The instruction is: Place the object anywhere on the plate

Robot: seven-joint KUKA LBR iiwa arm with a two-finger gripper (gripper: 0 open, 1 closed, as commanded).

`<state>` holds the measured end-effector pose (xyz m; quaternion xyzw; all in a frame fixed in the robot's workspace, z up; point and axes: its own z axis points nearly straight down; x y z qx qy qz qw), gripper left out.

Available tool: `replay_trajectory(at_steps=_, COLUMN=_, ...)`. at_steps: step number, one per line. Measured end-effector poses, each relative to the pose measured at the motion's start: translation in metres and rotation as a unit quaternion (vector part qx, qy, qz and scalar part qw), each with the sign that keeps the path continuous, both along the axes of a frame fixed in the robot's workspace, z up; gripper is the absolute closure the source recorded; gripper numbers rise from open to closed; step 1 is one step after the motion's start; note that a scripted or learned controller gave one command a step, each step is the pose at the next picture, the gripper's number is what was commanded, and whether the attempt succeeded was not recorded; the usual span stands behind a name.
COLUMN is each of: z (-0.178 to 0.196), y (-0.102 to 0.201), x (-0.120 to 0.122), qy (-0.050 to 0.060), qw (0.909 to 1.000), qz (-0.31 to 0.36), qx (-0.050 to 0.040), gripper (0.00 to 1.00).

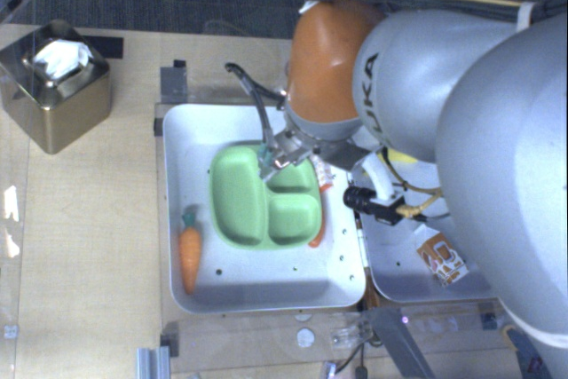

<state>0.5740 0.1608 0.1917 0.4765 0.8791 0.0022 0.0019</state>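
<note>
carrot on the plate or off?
Off. The carrot lies on the bin floor, left of the green plate, apart from it. The claw hovers over the plate.

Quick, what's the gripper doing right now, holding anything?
Gripper: over the green plate; whether it holds anything cannot be told.

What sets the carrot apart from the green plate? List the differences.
Colour: the carrot is orange with a green top, while the green plate is pale green all over.
Size: the carrot is small and slim; the plate is far larger.
Shape: the carrot tapers to a point; the plate is a rounded tray split into compartments.
Both lie in the left white bin, the carrot beside the plate.
</note>
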Motion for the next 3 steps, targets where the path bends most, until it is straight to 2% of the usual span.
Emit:
replay_trajectory(at_steps=1, z=-0.096, y=0.061, x=-0.032, qy=-0.007, qw=0.9914, qz=-0.131, qx=0.0061, gripper=1.00)
replay_trajectory(at_steps=2, z=-0.092, y=0.059, x=-0.028, qy=-0.012, qw=0.9911, qz=-0.132, qx=0.0063, gripper=0.00)
replay_trajectory(at_steps=3, z=-0.082, y=0.059, x=-0.027, qy=-0.014, qw=0.9911, qz=-0.132, qx=0.0069, gripper=1.00)
